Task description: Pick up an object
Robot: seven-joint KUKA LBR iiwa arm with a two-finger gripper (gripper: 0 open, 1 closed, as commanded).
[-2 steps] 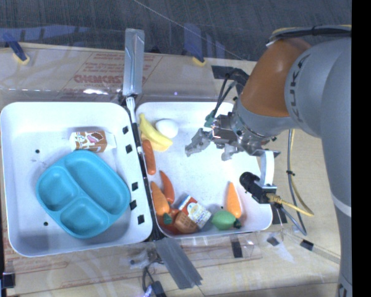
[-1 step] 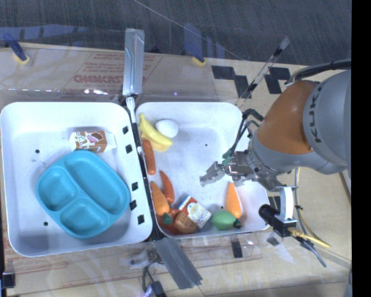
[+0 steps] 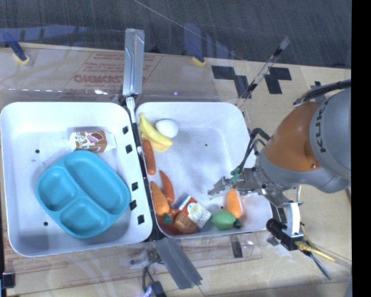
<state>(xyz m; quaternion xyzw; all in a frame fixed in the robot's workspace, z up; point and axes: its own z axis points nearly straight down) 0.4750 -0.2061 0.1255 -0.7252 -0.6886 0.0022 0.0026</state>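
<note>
My gripper (image 3: pixel 233 187) hangs low over the front right part of the right bin (image 3: pixel 198 119), at the end of the grey arm with its orange band (image 3: pixel 290 144). An orange carrot (image 3: pixel 234 205) lies or hangs directly under the gripper, touching it as seen from above. A green round fruit (image 3: pixel 222 220) sits just in front of the carrot, and a small printed packet (image 3: pixel 198 213) lies to its left. At the back left of this bin are a yellow banana (image 3: pixel 153 135) and a white egg (image 3: pixel 167 128).
A red sausage (image 3: pixel 149 156) and two more orange pieces (image 3: pixel 162 193) crowd the right bin's left wall. The left bin (image 3: pixel 25 119) holds a blue divided plate (image 3: pixel 82 192) and a brown-and-white packet (image 3: pixel 89 140). The divider between the bins runs at mid-view.
</note>
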